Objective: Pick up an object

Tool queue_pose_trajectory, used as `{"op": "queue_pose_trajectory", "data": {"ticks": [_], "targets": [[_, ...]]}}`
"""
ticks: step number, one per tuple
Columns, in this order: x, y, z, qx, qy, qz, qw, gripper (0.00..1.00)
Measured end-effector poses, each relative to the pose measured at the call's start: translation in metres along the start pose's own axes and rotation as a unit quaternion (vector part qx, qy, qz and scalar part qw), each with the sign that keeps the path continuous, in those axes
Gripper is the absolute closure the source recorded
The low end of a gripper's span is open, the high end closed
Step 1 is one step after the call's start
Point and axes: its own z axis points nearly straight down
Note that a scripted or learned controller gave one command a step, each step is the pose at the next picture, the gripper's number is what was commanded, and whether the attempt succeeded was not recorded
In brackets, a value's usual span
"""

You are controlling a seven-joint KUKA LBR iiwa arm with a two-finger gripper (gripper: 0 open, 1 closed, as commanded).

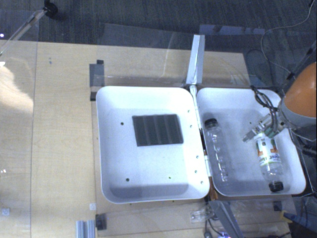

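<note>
- Bins first: two shallow white ones side by side on the wooden bench, left bin (109, 133) and right bin (233, 100).
- Left bin has a dark ribbed pad (157, 130) lying flat near its middle.
- Right bin has two clear plastic bottles. The plain bottle (217, 150) lies along the left wall, black cap at the far end.
- The labelled bottle (269, 161) lies toward the right side, black cap at the near end.
- Arm reaches in from the right, orange band (301, 95) at the bin's far right corner.
- Gripper (257, 132) sits low, right at the labelled bottle's far end. Honestly can't tell how far it's spread, or whether it has hold of anything.
</note>
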Motion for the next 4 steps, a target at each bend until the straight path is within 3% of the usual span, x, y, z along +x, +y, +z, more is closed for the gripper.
{"op": "queue_pose_trajectory", "data": {"ticks": [1,2,3,4], "targets": [[-0.004,0.005,-0.002,0.011,0.015,-0.065,0.9977,0.00],[0.015,0.036,-0.134,0.022,0.032,-0.107,0.9935,0.00],[-0.021,0.024,-0.033,0.022,0.037,-0.155,0.9870,0.00],[-0.027,0.032,0.022,0.017,0.033,-0.240,0.9700,0.00]]}}
